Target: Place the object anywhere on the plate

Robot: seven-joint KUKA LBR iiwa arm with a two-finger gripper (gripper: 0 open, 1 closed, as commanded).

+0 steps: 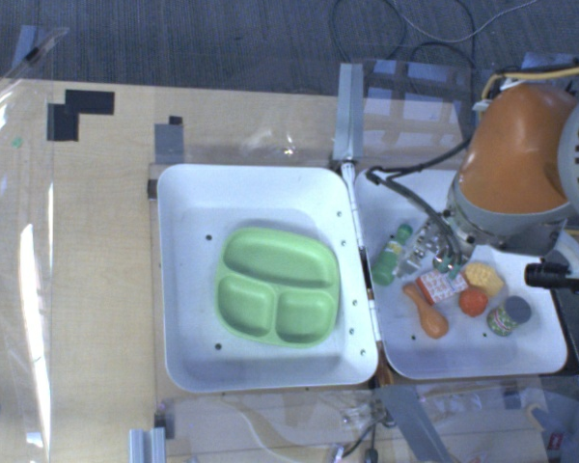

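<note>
Wooden bench (87, 258) carries two white bins side by side. Left bin (188, 258) holds the green sectioned plate (278, 285), well left of the fingers. Right bin (540, 350) holds the small items. Grey arm with orange band (516, 152) hangs over the right bin; gripper (434, 252) is low among the items, open or clenched cannot be told. Green bottle (392, 254) lies just left of the fingers. Red-and-white box (440, 286) sits just below them. Orange carrot-like piece (427, 314) lies further below. Yellow corn piece (482, 278), red tomato (473, 303) and small can (508, 316) lie to their right and below.
</note>
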